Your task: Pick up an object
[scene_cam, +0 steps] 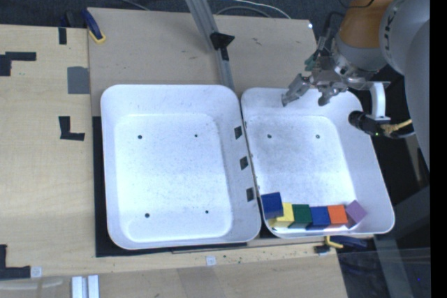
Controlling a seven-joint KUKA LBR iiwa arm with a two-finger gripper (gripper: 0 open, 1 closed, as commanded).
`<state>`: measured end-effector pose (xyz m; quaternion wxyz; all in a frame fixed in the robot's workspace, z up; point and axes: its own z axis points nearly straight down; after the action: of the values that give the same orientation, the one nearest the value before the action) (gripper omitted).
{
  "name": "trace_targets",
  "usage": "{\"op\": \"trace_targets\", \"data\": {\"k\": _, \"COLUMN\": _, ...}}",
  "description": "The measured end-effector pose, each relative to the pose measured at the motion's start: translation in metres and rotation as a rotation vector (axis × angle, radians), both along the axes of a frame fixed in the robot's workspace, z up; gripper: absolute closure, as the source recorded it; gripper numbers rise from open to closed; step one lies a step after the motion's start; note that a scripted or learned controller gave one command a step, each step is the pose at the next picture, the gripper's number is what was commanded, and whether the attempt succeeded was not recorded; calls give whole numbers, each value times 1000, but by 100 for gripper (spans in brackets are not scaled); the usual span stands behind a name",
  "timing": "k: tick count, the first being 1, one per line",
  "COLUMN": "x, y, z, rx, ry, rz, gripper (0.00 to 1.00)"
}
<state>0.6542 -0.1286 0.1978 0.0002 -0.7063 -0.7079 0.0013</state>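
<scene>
Several small blocks lie in a row along the near edge of the right bin (363, 157): a blue block (271, 204) on a yellow one (284, 214), then a green block (301, 213), another blue block (319, 215), an orange block (336, 214) and a purple block (355, 211). My gripper (306, 96) hangs above the far rim of that bin, well away from the blocks. Its two fingers are spread apart with nothing between them.
The left bin (112, 150) sits beside the right one. A slanted metal pole (198, 0) rises behind the bins. Black tape marks (68, 127) and a cable lie on the wooden bench to the left.
</scene>
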Motion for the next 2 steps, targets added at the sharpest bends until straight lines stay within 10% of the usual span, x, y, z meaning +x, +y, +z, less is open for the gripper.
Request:
{"op": "trace_targets", "data": {"k": 1, "x": 6, "y": -33, "z": -69, "rx": 0, "ry": 7, "rz": -3, "gripper": 0}}
{"op": "trace_targets", "data": {"k": 2, "x": -88, "y": 28, "z": 4, "rx": 3, "ry": -2, "rz": 1, "gripper": 0}}
